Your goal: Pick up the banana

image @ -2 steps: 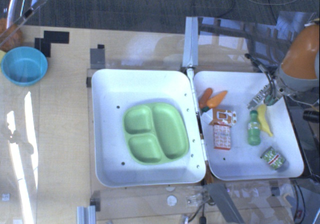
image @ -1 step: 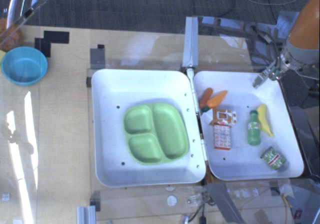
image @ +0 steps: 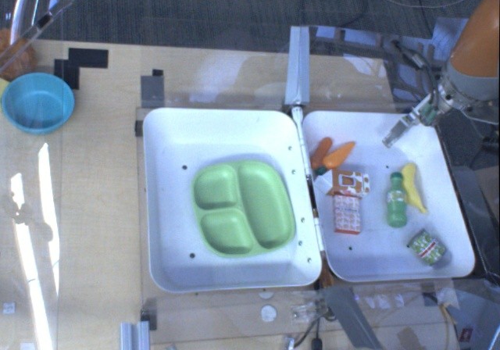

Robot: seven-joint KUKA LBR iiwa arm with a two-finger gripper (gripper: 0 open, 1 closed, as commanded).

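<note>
The yellow banana [image: 413, 187] lies in the right bin [image: 461, 258], near its right side, touching a green bottle [image: 397, 200] on its left. My gripper [image: 397, 134] hangs over the bin's far right corner, up and slightly left of the banana and well apart from it. Nothing shows in its grasp. The arm's orange band sits at the view's right edge above it.
The right bin also holds two orange carrots [image: 332, 154], a red and white carton [image: 348, 201] and a green can [image: 426, 248]. A green divided plate [image: 242, 206] sits in the left bin [image: 164, 262]. A blue bowl [image: 37, 102] stands on the bench at far left.
</note>
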